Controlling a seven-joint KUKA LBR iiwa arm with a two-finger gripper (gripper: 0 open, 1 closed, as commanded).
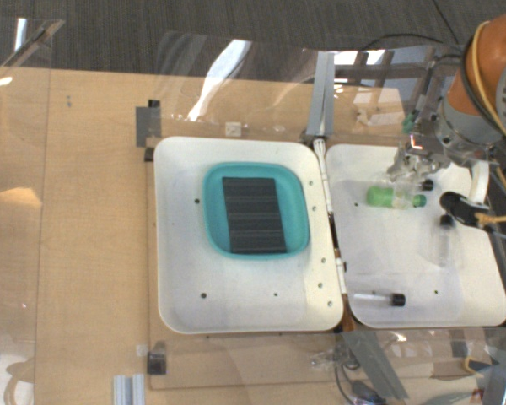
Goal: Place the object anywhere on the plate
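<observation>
A teal plate point(297, 218) with a dark ridged pad point(254, 215) on it lies in the left bin point(185, 294). A small green object point(386, 197) lies on its side in the upper part of the right bin point(464, 302). My gripper point(413, 174) hangs right above the green object's right end, at or very near it. From this slant I cannot tell whether it touches the object.
A clear pen with a black cap point(378, 298) lies near the front of the right bin. A raised divider point(331, 234) separates the two bins. A grey post point(322, 91) stands behind them.
</observation>
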